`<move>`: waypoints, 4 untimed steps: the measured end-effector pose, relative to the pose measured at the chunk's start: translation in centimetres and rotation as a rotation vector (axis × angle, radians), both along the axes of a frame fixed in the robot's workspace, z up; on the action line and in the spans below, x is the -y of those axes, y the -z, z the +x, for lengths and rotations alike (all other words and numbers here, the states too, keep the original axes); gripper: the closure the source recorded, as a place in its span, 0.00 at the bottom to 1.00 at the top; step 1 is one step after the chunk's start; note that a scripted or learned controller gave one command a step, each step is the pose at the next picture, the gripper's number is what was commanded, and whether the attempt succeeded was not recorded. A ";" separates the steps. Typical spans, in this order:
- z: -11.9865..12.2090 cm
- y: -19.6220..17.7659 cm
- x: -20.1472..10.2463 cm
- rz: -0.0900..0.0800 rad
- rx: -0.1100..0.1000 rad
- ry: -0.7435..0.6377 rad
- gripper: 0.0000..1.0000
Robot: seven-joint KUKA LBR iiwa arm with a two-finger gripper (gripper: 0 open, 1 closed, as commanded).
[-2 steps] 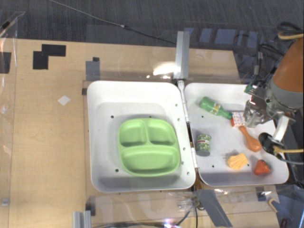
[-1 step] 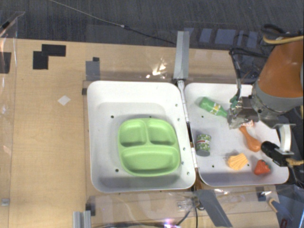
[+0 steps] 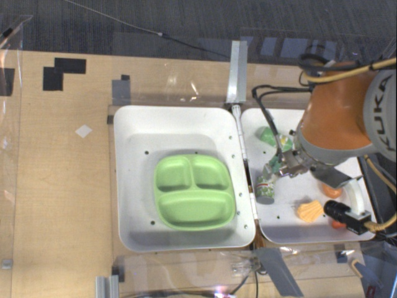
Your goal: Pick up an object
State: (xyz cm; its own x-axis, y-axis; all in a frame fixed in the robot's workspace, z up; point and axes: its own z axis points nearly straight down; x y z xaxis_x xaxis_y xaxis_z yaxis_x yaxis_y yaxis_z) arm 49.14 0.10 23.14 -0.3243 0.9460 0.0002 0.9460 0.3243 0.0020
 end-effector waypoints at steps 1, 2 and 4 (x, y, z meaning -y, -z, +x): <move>7.3 -0.5 -2.8 0.000 0.002 -0.036 1.00; 1.8 -4.2 3.9 -0.001 0.004 -0.052 1.00; 13.4 3.6 3.1 -0.001 0.003 -0.366 1.00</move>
